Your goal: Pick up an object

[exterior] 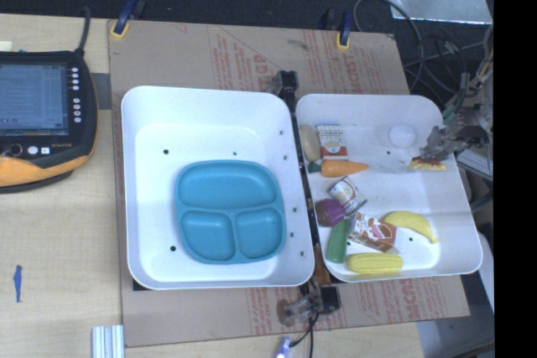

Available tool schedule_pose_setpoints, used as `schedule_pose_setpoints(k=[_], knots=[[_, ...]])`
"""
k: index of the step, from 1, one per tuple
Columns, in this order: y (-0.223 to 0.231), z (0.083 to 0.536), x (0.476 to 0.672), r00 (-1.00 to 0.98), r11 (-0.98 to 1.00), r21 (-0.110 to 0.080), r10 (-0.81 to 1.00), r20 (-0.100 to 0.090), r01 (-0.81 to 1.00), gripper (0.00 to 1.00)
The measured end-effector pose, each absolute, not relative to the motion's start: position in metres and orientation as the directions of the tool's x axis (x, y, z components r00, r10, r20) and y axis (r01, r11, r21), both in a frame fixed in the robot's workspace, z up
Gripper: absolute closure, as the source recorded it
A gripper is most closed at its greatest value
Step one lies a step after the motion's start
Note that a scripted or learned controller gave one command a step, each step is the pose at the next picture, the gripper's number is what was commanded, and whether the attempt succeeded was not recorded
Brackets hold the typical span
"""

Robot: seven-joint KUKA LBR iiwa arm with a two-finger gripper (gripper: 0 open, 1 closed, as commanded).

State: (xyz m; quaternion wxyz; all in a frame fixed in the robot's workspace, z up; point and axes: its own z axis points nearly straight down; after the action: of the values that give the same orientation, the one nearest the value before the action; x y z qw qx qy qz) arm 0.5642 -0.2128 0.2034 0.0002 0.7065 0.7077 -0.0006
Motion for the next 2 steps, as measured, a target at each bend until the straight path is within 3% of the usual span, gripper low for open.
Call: schedule_pose_setpoints(k=[1, 2], knots=[[-0.212, 0.203, 0.564, -0.002, 0.002, -0.002, 1.0, 0.0, 1.0, 0.0], [-0.212, 0.091, 0.531, -0.006, 0.006, -0.004, 1.0, -0.001, 1.0, 0.0]])
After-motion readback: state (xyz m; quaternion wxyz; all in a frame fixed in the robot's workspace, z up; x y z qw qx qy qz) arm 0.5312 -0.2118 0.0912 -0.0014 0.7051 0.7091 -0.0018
